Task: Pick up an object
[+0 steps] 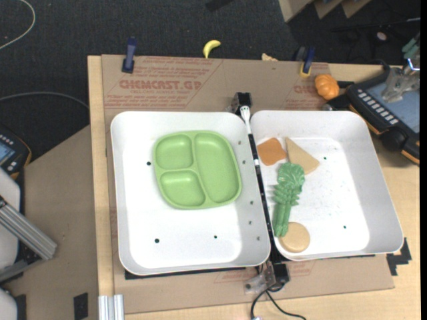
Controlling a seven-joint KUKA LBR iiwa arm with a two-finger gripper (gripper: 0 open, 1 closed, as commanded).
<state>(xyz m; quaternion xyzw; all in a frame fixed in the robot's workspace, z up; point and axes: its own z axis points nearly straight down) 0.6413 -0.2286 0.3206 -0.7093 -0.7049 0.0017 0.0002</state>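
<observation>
Whether my gripper is released or clenched I cannot tell. Two white bins sit side by side. The right bin (373,179) holds four small things along its left side: one orange-brown piece (270,151), one tan wedge (301,156) touching it, one green leafy toy (288,195) below them, and one tan round disc (295,237) at the toy's lower end. The left bin (133,199) holds one green plate (197,170) with three compartments. Two blue clamps (129,57) grip the cardboard's far edge.
</observation>
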